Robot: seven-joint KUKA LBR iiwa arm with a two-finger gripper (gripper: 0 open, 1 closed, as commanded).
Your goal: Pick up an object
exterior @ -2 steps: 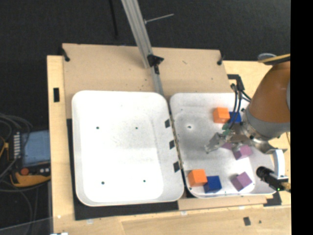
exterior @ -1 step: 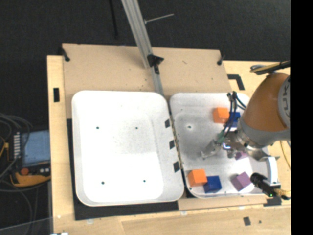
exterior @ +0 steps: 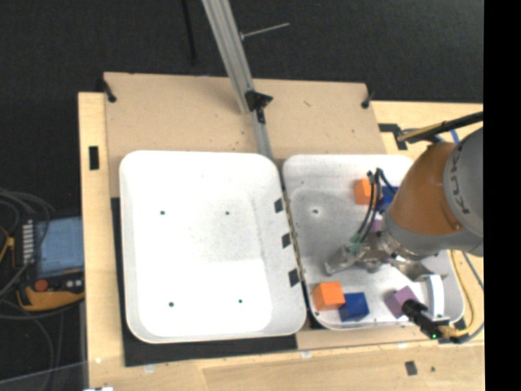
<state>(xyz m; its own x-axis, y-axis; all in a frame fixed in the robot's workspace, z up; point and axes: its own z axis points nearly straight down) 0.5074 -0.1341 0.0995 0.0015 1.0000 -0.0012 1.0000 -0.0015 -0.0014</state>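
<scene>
The bench (exterior: 228, 108) is being seen from above at a slant, and two shallow white bins are being borne on it side by side. The left bin (exterior: 203, 243) is the larger surface in view; only small dark specks are being shown on its floor. The right bin (exterior: 313, 198) is being occupied by the arm and by several small objects.

The arm (exterior: 431, 198) is being extended into the right bin from the right, its orange band being presented toward the camera above the grey wrist. Dark cables are being routed along the wrist.

The gripper (exterior: 346, 259) is being positioned low over the middle of the right bin floor, pointing toward the left. Whether anything is being gripped cannot be told: the tip is small and is being seen against the white floor.

The task objects are all being kept in the right bin. An orange block (exterior: 329, 295) is being shown near the front wall, just below the gripper and apart from it. A blue block (exterior: 354, 306) is being shown touching the orange block on its right. A purple block (exterior: 398, 301) is lying further right, near the front corner. A second orange block (exterior: 363, 191) is lying toward the back, partly hidden by the wrist, with a blue object (exterior: 386, 194) just beside it.
</scene>
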